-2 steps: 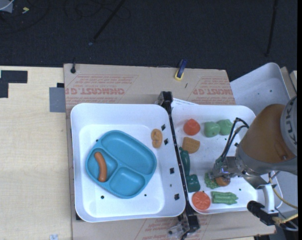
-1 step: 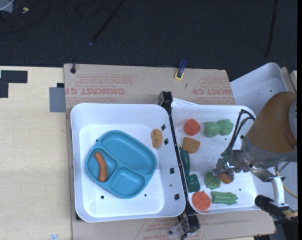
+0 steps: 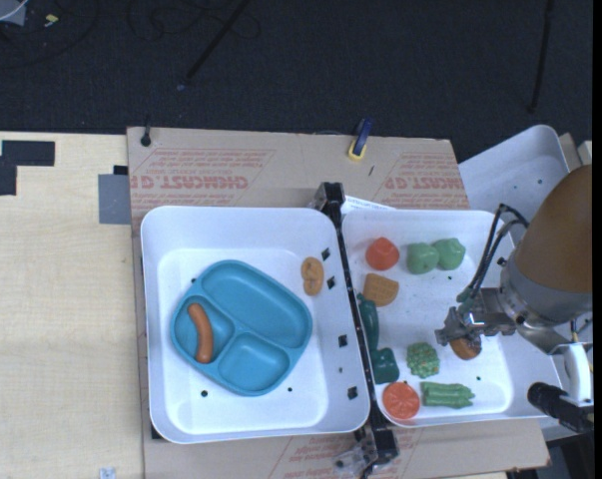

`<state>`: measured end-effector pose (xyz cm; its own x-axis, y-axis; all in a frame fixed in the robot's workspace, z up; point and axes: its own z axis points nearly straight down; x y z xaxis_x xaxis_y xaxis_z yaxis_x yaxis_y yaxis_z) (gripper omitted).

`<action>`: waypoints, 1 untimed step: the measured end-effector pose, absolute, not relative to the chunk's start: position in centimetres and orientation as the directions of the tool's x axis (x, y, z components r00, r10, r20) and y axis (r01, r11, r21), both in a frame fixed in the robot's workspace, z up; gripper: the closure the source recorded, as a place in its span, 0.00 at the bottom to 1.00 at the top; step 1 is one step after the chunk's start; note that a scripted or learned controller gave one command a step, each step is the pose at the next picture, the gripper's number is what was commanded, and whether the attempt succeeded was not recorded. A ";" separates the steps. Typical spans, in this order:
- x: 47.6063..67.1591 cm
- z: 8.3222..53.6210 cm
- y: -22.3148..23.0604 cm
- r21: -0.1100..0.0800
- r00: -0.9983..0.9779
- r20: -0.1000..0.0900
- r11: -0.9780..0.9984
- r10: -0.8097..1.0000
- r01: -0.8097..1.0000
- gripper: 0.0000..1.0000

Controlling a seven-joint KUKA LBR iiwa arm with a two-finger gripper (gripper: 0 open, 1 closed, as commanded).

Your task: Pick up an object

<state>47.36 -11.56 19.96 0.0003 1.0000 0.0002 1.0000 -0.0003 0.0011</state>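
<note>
two white bins (image 3: 181,407); one blue plate (image 3: 243,325); hand (image 3: 464,333) closed on one brown object (image 3: 466,347).

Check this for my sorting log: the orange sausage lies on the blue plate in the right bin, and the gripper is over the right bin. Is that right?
One thing is wrong: the sausage lies on the blue plate in the left bin, not the right one. The camera view shows this. The gripper is indeed over the right bin.
</note>
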 end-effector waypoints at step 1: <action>47.4 22.9 -11.6 0.001 0.000 0.000 0.000 1.000 1.000 1.00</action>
